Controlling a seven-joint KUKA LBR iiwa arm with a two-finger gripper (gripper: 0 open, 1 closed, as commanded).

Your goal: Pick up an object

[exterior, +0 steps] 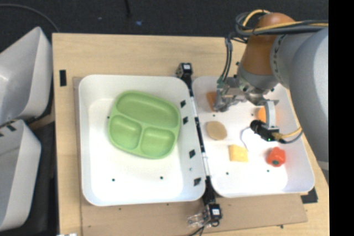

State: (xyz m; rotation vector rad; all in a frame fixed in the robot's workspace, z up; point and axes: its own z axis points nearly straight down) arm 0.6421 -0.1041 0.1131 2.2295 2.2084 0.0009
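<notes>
Hovering low near the right bin's far-left corner, the gripper is crowding an orange piece just beside it; finger state: cannot tell. Open floor is lying around the tan disc, yellow wedge and red-orange object.

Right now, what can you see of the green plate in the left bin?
The green plate is a rounded, pale green divided tray, plastic by its look, with one long compartment and two smaller ones. It lies flat, right side up and turned at a slant, on the floor of the left bin, its compartments bare.

Grey arm, orange band
</notes>
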